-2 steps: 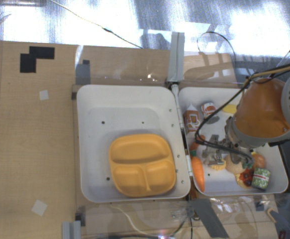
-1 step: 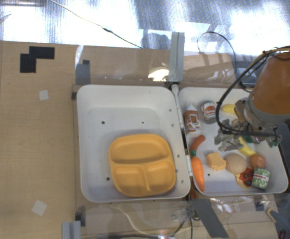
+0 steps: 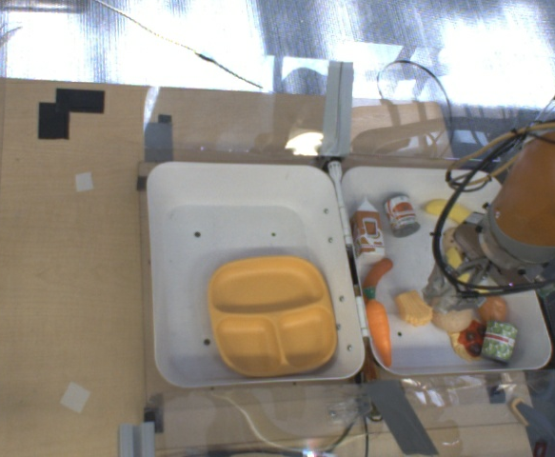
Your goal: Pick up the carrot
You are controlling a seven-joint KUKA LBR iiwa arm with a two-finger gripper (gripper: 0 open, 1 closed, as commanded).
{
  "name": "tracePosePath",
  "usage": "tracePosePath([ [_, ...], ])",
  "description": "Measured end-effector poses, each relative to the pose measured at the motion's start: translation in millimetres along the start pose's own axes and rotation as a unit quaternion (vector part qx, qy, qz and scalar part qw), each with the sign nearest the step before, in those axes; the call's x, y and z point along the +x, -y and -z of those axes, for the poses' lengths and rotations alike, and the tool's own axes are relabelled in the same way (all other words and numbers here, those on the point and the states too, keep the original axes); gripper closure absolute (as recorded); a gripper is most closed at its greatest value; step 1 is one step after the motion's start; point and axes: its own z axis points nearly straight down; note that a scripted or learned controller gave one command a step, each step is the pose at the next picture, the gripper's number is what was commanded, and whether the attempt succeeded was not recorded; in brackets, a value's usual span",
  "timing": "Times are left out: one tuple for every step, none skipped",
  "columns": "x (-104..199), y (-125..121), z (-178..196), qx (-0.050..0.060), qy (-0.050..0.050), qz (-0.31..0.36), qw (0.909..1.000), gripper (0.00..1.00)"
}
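Note:
The carrot [image 3: 379, 330] is orange with a green top and lies lengthwise along the left wall of the right bin [image 3: 420, 358], near its front corner. The arm, with its orange band [image 3: 545, 194], reaches in from the right over the same bin. Its gripper [image 3: 442, 287] hangs low over the middle of the bin, to the right of the carrot and apart from it. A yellowish biscuit-like piece [image 3: 413, 307] lies between the two. The arm's body and cables cover the fingertips.
The right bin also holds a small brown bottle [image 3: 367, 231], a can [image 3: 402, 214], a banana [image 3: 446, 211], a red sausage [image 3: 378, 271], a green can [image 3: 499, 341] and other toy foods. A yellow divided plate [image 3: 272, 314] lies in the left bin [image 3: 182, 255].

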Motion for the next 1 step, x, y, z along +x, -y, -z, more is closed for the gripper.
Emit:
tracePosePath([
  [-11.0, 52.6, 17.4, 0.001, 0.001, 0.114, 0.9934, 1.0],
])
